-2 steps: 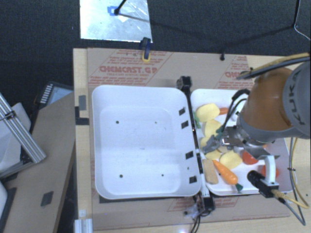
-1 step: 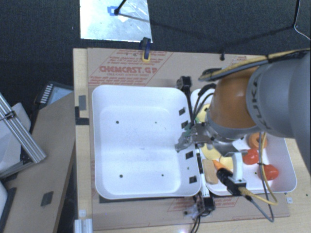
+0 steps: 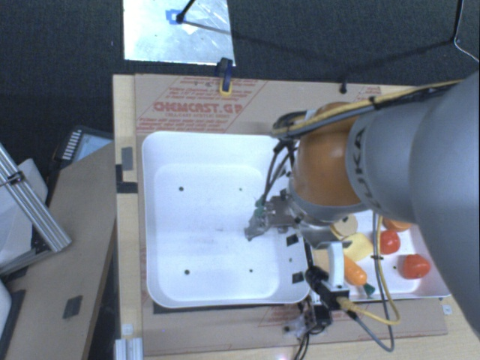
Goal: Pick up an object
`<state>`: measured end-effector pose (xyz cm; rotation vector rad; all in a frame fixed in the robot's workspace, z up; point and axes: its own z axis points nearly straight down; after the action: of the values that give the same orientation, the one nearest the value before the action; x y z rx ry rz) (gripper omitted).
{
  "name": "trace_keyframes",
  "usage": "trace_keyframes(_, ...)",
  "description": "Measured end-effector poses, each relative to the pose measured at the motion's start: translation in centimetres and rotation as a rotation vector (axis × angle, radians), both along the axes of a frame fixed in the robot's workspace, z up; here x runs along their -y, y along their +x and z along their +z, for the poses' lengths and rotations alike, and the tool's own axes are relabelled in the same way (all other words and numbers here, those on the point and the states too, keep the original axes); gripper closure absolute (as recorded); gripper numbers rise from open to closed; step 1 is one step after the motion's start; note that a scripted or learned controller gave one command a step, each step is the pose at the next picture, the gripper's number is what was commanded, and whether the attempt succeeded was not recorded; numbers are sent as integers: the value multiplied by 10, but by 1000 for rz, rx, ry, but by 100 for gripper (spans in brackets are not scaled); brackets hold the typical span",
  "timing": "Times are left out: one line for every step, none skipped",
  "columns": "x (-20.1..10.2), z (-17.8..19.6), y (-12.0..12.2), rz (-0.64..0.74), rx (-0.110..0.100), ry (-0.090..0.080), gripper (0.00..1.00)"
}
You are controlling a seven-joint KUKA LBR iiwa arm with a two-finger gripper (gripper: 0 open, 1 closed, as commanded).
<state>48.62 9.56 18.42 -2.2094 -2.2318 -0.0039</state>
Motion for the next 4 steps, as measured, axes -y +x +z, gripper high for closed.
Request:
trace_keyframes(3, 11, 2, -5, 3, 0, 100)
trace_keyframes(-44, 2, 1, -1, -1, 0, 100)
trace_keyframes(-30, 88, 24, -6, 9, 0, 100)
trace_keyframes(-86, 170, 34, 0, 9, 2, 100)
